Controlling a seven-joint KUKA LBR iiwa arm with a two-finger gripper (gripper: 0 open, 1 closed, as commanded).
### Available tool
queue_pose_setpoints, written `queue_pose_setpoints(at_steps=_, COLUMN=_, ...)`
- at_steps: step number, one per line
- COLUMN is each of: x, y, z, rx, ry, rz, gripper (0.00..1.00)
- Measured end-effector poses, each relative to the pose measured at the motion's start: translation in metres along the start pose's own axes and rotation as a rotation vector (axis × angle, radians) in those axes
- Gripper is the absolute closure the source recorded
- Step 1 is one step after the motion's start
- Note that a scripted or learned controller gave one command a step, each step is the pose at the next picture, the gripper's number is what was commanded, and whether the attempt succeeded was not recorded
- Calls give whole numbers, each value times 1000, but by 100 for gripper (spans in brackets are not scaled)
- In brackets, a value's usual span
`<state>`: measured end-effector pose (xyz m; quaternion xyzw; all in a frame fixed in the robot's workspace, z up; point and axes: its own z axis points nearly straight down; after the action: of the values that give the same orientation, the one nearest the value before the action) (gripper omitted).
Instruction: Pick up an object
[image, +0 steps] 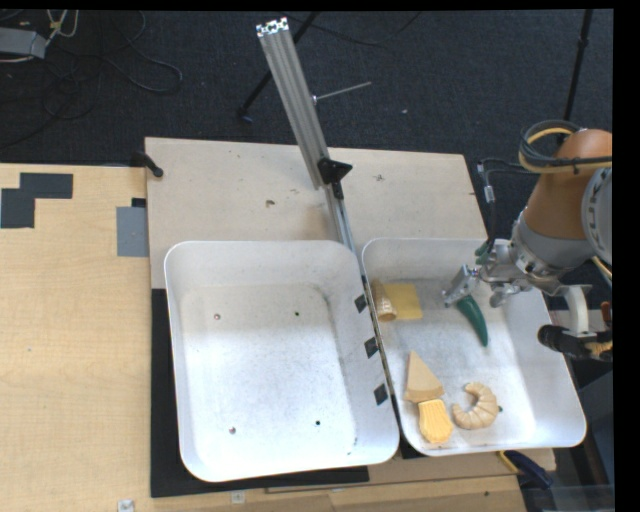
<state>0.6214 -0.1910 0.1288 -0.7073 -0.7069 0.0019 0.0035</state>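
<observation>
1. Yellow and tan pieces lie nearest, at the lower end of the right bin (560, 425): a curled croissant-shaped piece (477, 406), a small orange-yellow block (434, 421) touching a pale wedge (421, 378) just above it.
2. To their left, the left bin (190, 300) fills the lower centre of the frame.
3. Further up the right bin, a flat yellow square (400, 300) rests against the wall between the bins.
4. Right of it, a dark green, pepper-like object (474, 320) hangs slanted from the gripper (470, 290), its upper end at the tips and its lower end just over the bin floor. The fingers look narrow, pinched on that green object, though the contact is small in the frame.
5. I judge the grasp made and the lift only just begun; raising the object clear of the bin is left.
6. Farthest, a grey metal rail (300, 110) slants over the tabletop (230, 190) toward the top of the frame.
</observation>
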Motion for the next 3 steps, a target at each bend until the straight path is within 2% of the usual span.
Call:
queue_pose_setpoints(at_steps=1, x=-1, y=1, z=-13, rx=-5, ry=-1, rz=1, gripper=100)
queue_pose_setpoints(at_steps=2, x=-3, y=2, z=-56, rx=-10, ry=-3, rz=0, gripper=100)
queue_pose_setpoints(at_steps=3, x=4, y=7, z=-115, rx=-13, ry=-3, rz=-2, gripper=100)
